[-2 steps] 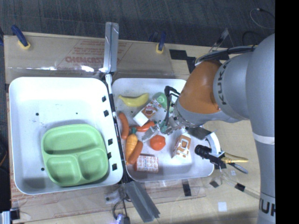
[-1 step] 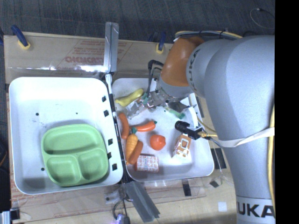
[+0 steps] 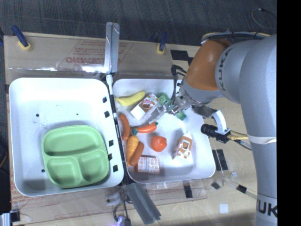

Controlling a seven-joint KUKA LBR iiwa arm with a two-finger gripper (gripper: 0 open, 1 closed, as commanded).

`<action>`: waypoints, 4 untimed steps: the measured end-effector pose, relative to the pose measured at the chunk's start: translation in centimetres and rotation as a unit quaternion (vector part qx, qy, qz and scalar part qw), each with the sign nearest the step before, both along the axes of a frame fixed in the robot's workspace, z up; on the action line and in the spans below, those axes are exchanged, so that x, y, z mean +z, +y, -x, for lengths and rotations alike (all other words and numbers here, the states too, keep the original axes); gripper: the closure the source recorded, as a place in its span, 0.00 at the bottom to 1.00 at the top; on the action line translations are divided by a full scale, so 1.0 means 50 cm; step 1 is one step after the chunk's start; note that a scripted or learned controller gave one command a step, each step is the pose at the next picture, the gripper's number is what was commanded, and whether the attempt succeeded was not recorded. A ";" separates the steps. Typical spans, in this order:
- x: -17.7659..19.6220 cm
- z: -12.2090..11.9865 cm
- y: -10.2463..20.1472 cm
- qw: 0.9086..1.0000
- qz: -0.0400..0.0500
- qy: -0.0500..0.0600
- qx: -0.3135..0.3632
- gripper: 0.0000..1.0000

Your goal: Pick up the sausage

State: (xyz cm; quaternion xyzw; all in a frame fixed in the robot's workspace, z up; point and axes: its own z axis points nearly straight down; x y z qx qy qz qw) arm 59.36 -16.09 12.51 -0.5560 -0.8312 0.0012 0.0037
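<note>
Green tray [image 3: 75, 157] in the left bin [image 3: 28, 93]. Right bin [image 3: 200, 166]: small box [image 3: 147, 164] nearest, then carrot [image 3: 131, 148], tomato [image 3: 158, 143], sausage [image 3: 124, 126] along the left wall, banana [image 3: 131, 98] farthest. Gripper [image 3: 165, 108] low beside the banana, nowhere near touching the sausage.

Even, fairly bright overhead light; soft, slightly grainy picture.
The white bins [image 3: 61, 91] glared mildly along their rims, and the arm [image 3: 244, 69] cast a faint shadow at the tabletop's [image 3: 42, 51] right edge. Dark floor beyond the far edge stayed dim, and small details blurred.
</note>
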 end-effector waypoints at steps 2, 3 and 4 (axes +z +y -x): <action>-0.074 -0.008 0.133 0.967 0.003 0.001 -0.254 0.00; -0.074 0.035 0.084 0.980 0.001 0.002 -0.197 0.00; -0.075 0.065 0.140 0.938 0.004 0.002 -0.346 0.00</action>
